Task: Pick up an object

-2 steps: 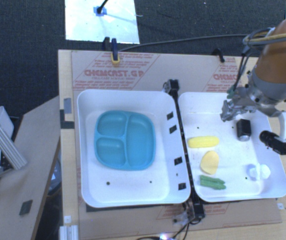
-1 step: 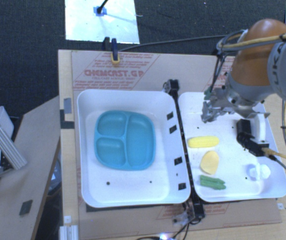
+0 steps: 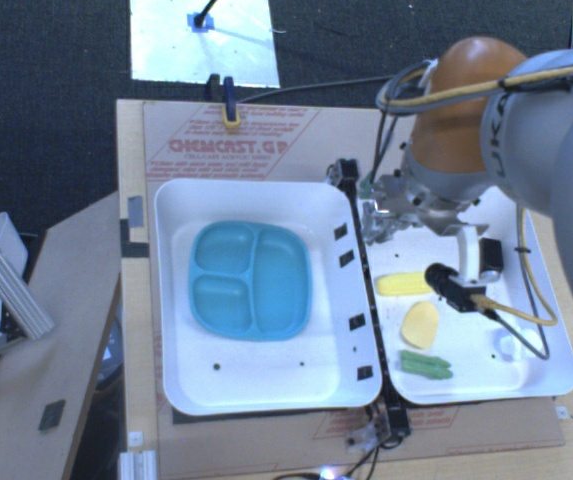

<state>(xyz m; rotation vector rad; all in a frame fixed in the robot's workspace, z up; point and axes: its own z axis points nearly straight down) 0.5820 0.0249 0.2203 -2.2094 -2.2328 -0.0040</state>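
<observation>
**Overhead view of the pick station, read left to right; positions are given relative to the tool.** The worktop (image 3: pixel 136 298) carries two shallow white bins, side by side and touching.

(a) The left bin (image 3: pixel 169 268), well to the left of the tool, holds one blue divided plate (image 3: pixel 251 278). It lies flat near the bin's middle, apart from every wall.

(b) The tool (image 3: pixel 376 218) hangs over the far left corner of the right bin (image 3: pixel 541 343), just beside the seam where the bins meet. The grey arm (image 3: pixel 556 138) slants down to it from the right, probably so that the wrist stays clear of the bin walls. Whether the tool is released or clenched cannot be told, and nothing is seen in its grasp.

(c) Three candidate objects lie loose on the right bin's floor, all on the near side of the tool.
- A long yellow piece (image 3: pixel 398 285), perhaps a toy banana, lies nearest the tool.
- A yellow wedge (image 3: pixel 420 325) lies just beyond that piece.
- A green pod (image 3: pixel 426 366) lies farthest from the tool, close to the near wall.

The three are apart from one another, which should favour a single clean grasp. The pick appears not yet made, and the long yellow piece is judged the likeliest target.
</observation>
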